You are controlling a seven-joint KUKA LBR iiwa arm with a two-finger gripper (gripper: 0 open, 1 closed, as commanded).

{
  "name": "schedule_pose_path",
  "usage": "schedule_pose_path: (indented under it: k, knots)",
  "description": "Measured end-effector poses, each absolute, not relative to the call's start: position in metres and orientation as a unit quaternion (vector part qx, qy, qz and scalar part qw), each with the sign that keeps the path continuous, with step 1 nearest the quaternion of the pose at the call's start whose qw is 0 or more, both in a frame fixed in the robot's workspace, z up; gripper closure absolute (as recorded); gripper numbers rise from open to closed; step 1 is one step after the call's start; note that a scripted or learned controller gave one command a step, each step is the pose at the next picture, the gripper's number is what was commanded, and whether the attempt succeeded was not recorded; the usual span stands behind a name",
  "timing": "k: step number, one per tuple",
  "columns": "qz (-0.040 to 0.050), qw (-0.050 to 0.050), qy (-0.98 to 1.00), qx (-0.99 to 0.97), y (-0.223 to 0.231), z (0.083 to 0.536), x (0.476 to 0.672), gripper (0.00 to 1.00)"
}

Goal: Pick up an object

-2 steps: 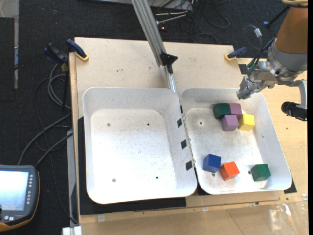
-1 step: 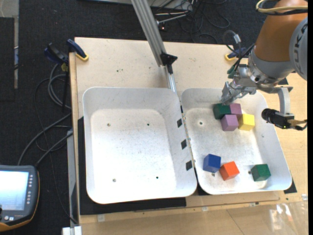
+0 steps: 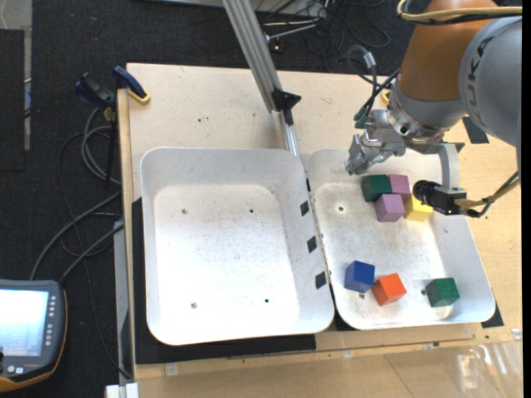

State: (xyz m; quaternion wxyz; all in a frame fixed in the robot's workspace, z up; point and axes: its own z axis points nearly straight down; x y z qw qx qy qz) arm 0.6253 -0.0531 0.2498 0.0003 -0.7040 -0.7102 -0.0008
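The hand [image 3: 362, 157] hangs over the far left corner of the right bin [image 3: 465, 247], just behind the dark green block [image 3: 375, 186]; whether it is apart or together cannot be told from this slant, and nothing shows clamped in it. Taking that right bin as the landmark: near its far wall, the dark green block touches a purple block [image 3: 389, 207], a paler pink block [image 3: 400, 184] sits just behind the purple one, and a yellow block [image 3: 419, 209] lies just to their right, partly under a black fitting on the arm. Toward the bin's near wall lie a blue block [image 3: 359, 275] and an orange block [image 3: 388, 288] touching each other, and a second green block [image 3: 442, 291] sits apart in the near right corner. The left bin [image 3: 158, 222] lies directly beside the right bin, with small black tabs along their shared edge. On the arm's grey casing [image 3: 498, 65], a few dark letters run along the right edge, cut off and not readable. Both bins rest on the pale wooden worktop [image 3: 207, 106]; a handheld pendant [image 3: 29, 330] with a lit screen lies on the floor well to the left of the bins, its text too small to read.
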Motion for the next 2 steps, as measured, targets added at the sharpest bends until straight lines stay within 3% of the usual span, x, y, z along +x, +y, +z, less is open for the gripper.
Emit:
schedule_pose_path:
  k: [2]
  knots:
    - [-0.0006,0.001,-0.710,-0.704,0.058,0.257,0.617,1.00]
